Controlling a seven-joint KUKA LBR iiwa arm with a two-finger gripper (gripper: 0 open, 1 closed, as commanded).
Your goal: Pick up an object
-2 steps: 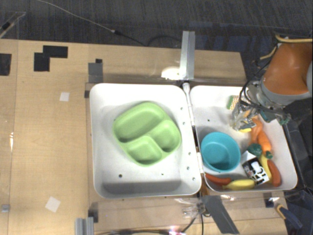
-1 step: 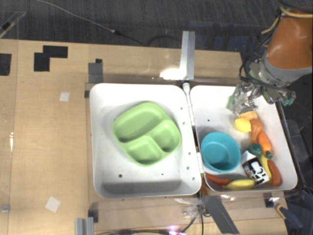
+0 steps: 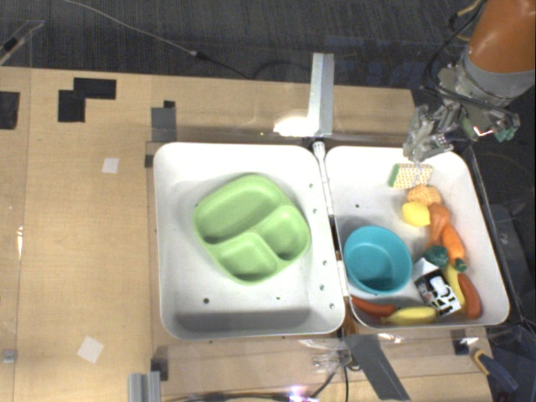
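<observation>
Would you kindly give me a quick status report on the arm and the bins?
Gripper over right white bin's far edge, nothing seen in it. Small yellow-checked sponge block just below, untouched. Blue round bowl and toy food crowd that bin; green divided plate in the left.

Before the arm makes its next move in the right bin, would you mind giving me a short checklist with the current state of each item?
1. Gripper is over the right bin, at its far edge: ok.
2. An object lies close under it, the small yellow checkered piece: ok.
3. An object is already held between the jaws: not ok, nothing is seen between them.
4. Jaws open enough for a grasp: cannot tell.
5. Space around the target: the checkered piece has bare floor to its left, but the orange fruit lies just beside it: ok, with care.
6. Blue bowl is well away from the gripper: ok.
</observation>
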